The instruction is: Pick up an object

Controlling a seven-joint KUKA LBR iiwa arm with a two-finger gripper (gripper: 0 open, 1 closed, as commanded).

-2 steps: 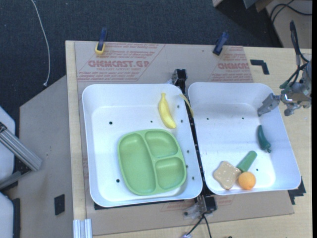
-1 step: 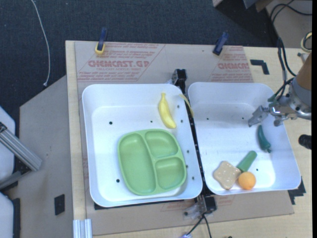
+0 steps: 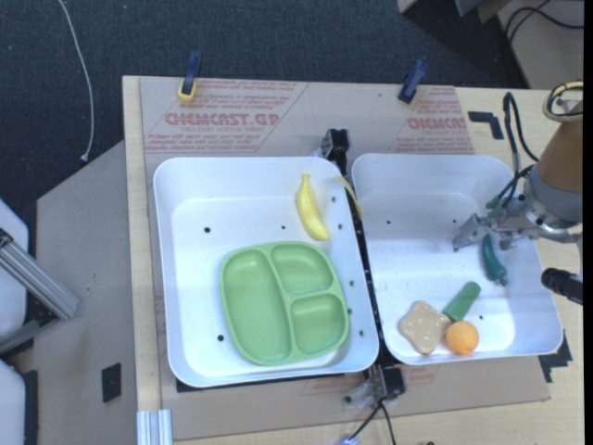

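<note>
My gripper hangs over the right part of the right bin, on the grey arm that comes in from the right. A slim dark teal object lies or hangs just below it, touching or nearly touching the gripper's tip; I cannot tell which. Near the bin's front edge a tan toast-shaped piece sits beside a green cylinder and an orange ball. In the left bin a yellow banana lies behind a green divided plate.
Both bins rest on a cardboard sheet held by a yellow clamp and a blue clamp at the back. A black clip joins the bins' far corners. Cables run beside the arm on the right.
</note>
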